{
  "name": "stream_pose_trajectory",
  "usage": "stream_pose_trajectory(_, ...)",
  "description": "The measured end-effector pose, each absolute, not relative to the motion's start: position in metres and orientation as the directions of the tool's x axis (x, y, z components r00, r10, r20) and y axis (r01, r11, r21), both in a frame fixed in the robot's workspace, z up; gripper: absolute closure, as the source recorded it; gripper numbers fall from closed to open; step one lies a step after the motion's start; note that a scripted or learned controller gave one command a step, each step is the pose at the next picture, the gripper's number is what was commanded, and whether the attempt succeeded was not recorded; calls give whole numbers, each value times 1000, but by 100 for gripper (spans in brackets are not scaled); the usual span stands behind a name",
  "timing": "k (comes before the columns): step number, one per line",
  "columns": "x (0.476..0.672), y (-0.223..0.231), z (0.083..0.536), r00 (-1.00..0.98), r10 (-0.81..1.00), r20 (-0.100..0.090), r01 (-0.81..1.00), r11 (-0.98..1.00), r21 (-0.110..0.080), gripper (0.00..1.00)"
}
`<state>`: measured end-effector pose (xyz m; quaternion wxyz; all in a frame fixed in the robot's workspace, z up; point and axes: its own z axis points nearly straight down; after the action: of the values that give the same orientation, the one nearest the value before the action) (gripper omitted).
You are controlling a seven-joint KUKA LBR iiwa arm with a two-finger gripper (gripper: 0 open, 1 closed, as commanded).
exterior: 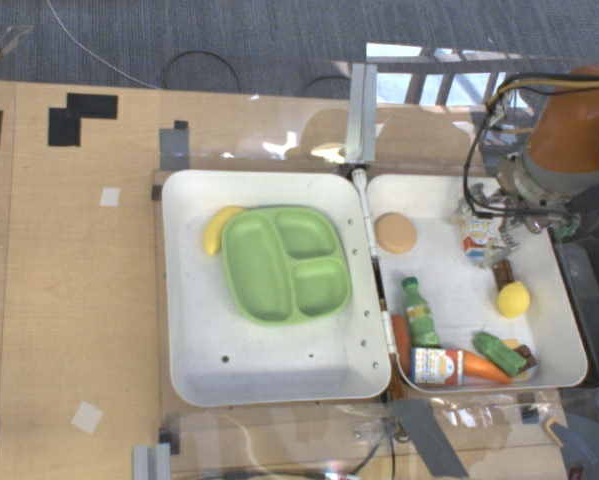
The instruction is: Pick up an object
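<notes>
My gripper (491, 246) hangs low over the back right part of the right bin (571, 338), below the orange wrist band (571, 133). A small white and red object (476, 238) shows right at the gripper; whether it is held is unclear. A yellow lemon (513, 299) lies just in front of the gripper. Left of it rests a round tan bun (395, 232). Nearer the front lie a green bottle (416, 311), a bottle with an orange label (441, 366), a green pepper-like item (500, 353) and a red piece (400, 340).
The left bin (269, 373) holds a green divided plate (285, 263) with a yellow banana (217, 230) tucked at its back left edge. A metal post (361, 108) stands behind the divider between the bins. Black cables (476, 163) hang beside the wrist.
</notes>
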<state>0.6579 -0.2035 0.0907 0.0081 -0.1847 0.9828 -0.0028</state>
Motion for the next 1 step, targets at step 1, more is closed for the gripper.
stream_pose_trajectory(1, 642, -160, 88, -952, -307, -11, -307, 952, -2, 0)
